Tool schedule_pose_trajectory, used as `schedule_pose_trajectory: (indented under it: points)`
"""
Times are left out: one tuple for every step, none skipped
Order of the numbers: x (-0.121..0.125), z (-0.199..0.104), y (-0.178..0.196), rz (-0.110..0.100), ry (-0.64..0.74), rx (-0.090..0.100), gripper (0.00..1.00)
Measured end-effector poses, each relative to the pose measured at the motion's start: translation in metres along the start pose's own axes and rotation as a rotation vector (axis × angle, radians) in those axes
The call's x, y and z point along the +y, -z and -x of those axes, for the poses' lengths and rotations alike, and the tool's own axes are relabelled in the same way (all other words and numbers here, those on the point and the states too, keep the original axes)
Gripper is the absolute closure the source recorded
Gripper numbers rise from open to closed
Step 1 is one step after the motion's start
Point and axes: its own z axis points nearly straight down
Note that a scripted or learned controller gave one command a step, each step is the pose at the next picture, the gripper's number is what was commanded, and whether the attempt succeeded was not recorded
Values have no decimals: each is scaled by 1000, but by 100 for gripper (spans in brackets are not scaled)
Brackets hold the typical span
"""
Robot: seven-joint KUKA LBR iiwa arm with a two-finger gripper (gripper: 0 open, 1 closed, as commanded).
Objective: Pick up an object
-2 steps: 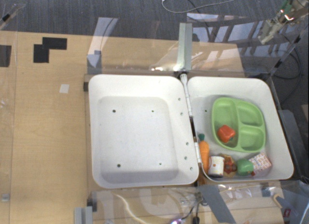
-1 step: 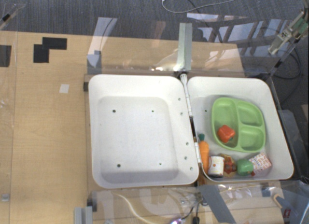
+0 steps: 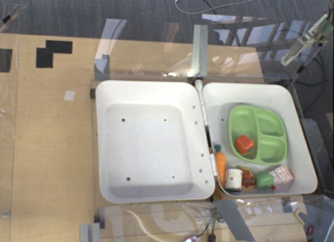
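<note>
The right bin (image 3: 245,96) holds a green divided plate (image 3: 271,125) with a small red block (image 3: 244,143) lying in its left compartment. Along the bin's front wall lie an orange carrot (image 3: 221,167) against the left rim, a small white can with a red label (image 3: 234,179), a green rounded item (image 3: 264,180) and a white packet with a red pattern (image 3: 282,175). These front items sit close together and touch one another.
The left bin (image 3: 146,147) stands beside the right one, with a metal strip (image 3: 205,126) between them. A grey post (image 3: 200,53) rises behind the bins. A pale fixture (image 3: 307,40) hangs at the top right and a black cable (image 3: 209,6) crosses the floor.
</note>
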Motion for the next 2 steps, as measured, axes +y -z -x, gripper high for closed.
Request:
schedule_pose_trajectory:
  points:
    - [54,-52,-60,-5,-632,3,0]
    - [87,-102,-184,-7,-545,5,0]
